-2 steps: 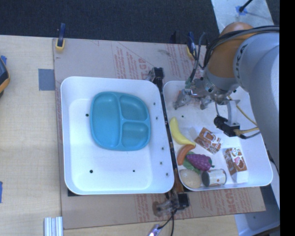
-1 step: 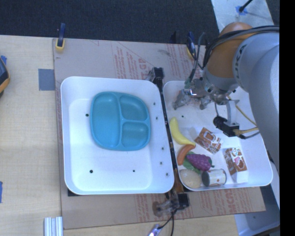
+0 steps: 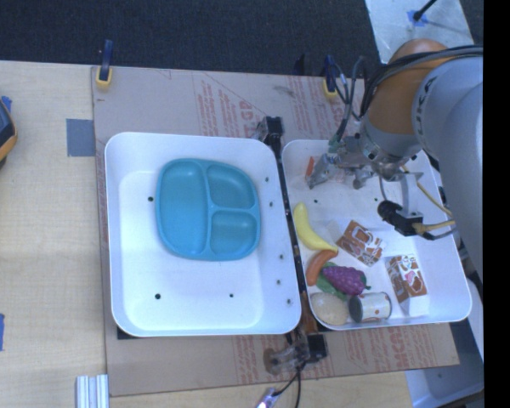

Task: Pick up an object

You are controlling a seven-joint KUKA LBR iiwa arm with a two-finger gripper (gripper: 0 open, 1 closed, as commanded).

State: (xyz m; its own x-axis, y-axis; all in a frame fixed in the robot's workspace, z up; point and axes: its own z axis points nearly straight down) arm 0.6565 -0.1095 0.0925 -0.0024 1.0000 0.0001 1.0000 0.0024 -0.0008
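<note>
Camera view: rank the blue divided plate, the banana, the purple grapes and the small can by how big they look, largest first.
1. Blue divided plate, by far the largest.
2. Banana.
3. Purple grapes and small can: these look about alike, so I won't rank one above the other.

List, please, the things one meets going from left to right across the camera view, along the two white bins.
Left bin → blue divided plate → right bin → banana → purple grapes → brown packet → second packet.
</note>
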